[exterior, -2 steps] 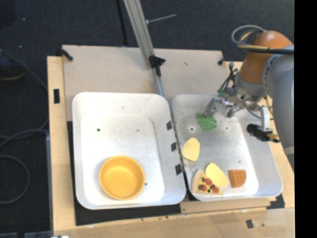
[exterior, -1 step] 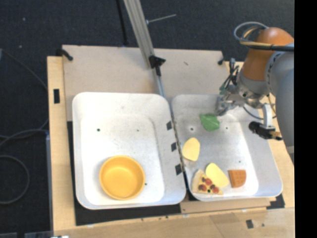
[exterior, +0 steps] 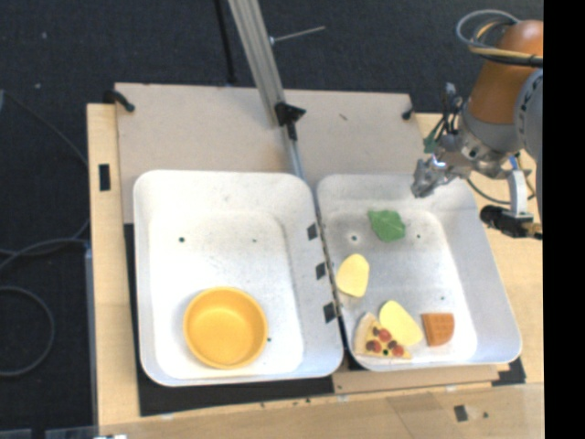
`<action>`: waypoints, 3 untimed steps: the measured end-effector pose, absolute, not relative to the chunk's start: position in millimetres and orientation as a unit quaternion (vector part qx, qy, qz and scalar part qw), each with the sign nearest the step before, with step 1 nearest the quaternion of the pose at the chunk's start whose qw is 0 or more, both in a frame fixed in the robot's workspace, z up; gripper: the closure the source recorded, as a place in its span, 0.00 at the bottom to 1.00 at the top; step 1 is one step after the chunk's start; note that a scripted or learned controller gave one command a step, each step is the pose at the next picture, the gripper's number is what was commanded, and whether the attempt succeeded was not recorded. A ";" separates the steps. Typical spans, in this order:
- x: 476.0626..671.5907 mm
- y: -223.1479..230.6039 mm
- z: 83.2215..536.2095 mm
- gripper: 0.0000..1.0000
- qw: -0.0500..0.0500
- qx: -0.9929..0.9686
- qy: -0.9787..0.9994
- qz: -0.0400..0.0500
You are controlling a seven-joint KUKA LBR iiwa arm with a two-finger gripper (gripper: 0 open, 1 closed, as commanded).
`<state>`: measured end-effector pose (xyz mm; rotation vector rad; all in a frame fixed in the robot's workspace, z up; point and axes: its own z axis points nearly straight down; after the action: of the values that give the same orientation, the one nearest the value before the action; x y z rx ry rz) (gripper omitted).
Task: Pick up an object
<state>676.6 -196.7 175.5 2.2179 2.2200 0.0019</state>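
The job has hardly begun, by the look of it. The gripper point(exterior: 426, 183) hangs over the far edge of the right bin point(exterior: 475, 273), and I cannot tell how it is set from here; I see nothing in it. All the things are lying down in the bins. In the right bin there are 5 of them: a green piece point(exterior: 387, 224) near the gripper but apart from it, a pale yellow piece point(exterior: 353, 274) by the left wall, and along the near edge a pizza slice point(exterior: 381, 339), a yellow wedge point(exterior: 399, 322) resting on it, and an orange block point(exterior: 438, 327). The left bin point(exterior: 183, 208) has 1 yellow bowl point(exterior: 225, 326). I think the green piece is the closest pick. Reaching down, grabbing and lifting are all left to do.
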 end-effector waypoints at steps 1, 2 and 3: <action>676.6 -198.8 220.0 1.00 0.003 0.707 0.707 0.002; 677.6 -199.3 244.6 1.00 0.002 0.706 0.708 0.002; 674.7 -141.2 253.6 1.00 0.000 0.705 0.710 0.001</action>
<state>674.7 -141.2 253.6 2.2133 2.2287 0.0044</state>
